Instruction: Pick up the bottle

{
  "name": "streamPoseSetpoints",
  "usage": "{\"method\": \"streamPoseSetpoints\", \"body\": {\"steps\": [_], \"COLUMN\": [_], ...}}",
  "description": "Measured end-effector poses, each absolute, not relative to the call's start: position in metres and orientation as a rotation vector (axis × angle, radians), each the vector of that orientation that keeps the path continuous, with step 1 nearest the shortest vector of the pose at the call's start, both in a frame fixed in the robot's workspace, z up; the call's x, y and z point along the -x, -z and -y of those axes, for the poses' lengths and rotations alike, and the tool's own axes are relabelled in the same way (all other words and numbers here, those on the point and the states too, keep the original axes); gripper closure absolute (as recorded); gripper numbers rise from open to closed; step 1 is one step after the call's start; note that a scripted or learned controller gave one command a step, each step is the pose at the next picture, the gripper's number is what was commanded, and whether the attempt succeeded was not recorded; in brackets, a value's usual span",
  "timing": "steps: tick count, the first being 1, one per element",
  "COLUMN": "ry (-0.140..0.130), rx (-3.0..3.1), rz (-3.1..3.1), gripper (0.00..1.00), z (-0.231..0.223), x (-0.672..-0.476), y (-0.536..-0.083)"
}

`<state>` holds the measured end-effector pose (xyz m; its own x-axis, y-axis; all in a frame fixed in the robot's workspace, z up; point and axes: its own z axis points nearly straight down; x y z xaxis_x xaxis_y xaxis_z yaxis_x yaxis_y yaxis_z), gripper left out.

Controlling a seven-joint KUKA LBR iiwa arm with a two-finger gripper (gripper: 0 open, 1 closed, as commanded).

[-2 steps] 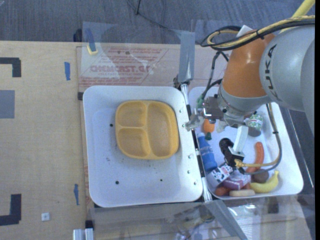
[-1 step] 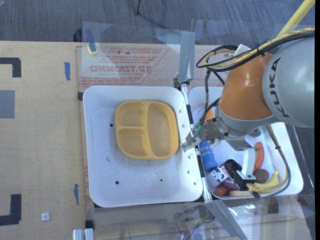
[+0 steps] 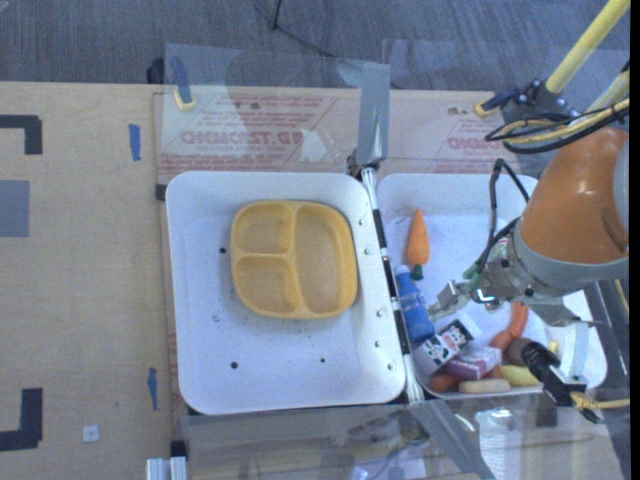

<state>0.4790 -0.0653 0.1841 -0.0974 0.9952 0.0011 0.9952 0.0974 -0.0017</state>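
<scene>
Blue bottle (image 3: pixel 411 305) lies in right bin (image 3: pixel 447 196), against left wall, long axis running along wall. My claw (image 3: pixel 462 295) hovers just right of it, finger spread unclear, nothing visibly held.

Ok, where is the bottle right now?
The blue bottle lies in the right bin, against its left wall, just below the carrot and left of the hand.

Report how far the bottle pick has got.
Done: the arm is over the right bin, its gripper low near the bottle. In hand: nothing; the blue bottle lies flat along the bin's left wall, beside the carrot. Left: closing on the bottle and lifting it.
</scene>
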Motion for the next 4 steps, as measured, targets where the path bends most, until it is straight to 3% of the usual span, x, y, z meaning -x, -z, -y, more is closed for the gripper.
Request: {"method": "streamPoseSetpoints", "body": {"steps": [1, 2, 3, 4], "ry": [0.0, 0.001, 0.001, -0.001], "rx": [2.037, 2.069, 2.121, 2.28], "rz": [2.39, 2.365, 2.318, 2.16], "gripper": [0.0, 0.0, 0.0, 0.0], "z": [-0.023, 0.035, 0.128, 0.036], "x": [-0.479, -0.497, -0.479, -0.479], "y": [-0.184, -0.184, -0.13, -0.184]}}
